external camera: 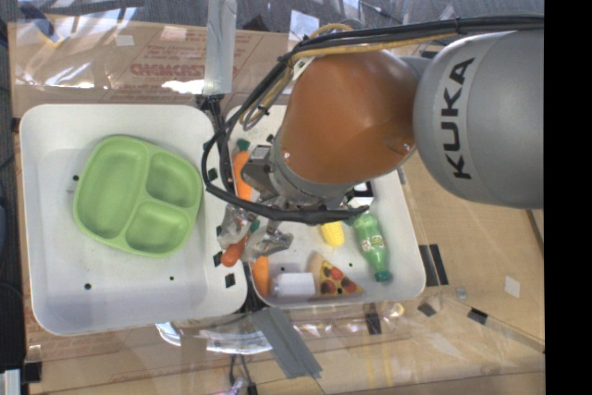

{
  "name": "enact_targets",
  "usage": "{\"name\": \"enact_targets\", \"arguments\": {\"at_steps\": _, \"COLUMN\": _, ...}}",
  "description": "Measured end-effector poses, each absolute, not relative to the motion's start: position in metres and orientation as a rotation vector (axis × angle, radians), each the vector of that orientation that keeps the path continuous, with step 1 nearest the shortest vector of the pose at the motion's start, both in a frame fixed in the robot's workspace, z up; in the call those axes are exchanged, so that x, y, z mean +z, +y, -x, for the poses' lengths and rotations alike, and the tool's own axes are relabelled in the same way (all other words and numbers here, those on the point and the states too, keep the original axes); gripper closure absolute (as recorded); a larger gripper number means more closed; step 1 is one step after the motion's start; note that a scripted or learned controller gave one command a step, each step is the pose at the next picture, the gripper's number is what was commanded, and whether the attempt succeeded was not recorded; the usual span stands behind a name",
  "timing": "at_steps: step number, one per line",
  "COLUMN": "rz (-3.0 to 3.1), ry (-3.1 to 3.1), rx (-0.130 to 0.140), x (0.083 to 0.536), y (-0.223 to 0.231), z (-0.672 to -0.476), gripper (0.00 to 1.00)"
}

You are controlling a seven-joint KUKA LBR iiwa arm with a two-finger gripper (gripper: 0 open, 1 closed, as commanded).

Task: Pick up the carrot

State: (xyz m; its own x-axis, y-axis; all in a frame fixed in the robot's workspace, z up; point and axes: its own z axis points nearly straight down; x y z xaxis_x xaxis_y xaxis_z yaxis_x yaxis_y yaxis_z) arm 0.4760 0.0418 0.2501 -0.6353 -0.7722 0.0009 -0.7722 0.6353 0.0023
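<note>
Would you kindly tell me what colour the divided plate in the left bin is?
Light green; the divided plate shows plainly in the camera view.

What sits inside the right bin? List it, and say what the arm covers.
In the right bin: a carrot, a green bottle, a yellow piece, a pizza slice, a white block. The arm covers the bin's upper half, so anything there is hidden.

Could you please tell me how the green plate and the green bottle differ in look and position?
The green plate is pale green, wide and flat with three compartments; the green bottle is darker green, narrow, with a label. The plate sits in the left bin; the bottle lies on its side in the right bin, next to the arm. Both are green and both rest in white bins.
</note>
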Motion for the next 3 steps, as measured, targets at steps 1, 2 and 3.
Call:
{"name": "enact_targets", "arguments": {"at_steps": 1, "rz": -1.964, "ry": -2.449, "rx": -0.003, "x": 0.231, "y": 0.041, "z": -0.481, "gripper": 1.00}}
{"name": "enact_targets", "arguments": {"at_steps": 2, "rz": -1.965, "ry": -2.449, "rx": -0.005, "x": 0.190, "y": 0.084, "z": -0.563, "gripper": 1.00}}
{"name": "enact_targets", "arguments": {"at_steps": 3, "rz": -1.906, "ry": -2.503, "rx": 0.006, "x": 0.241, "y": 0.022, "z": -0.633, "gripper": 1.00}}
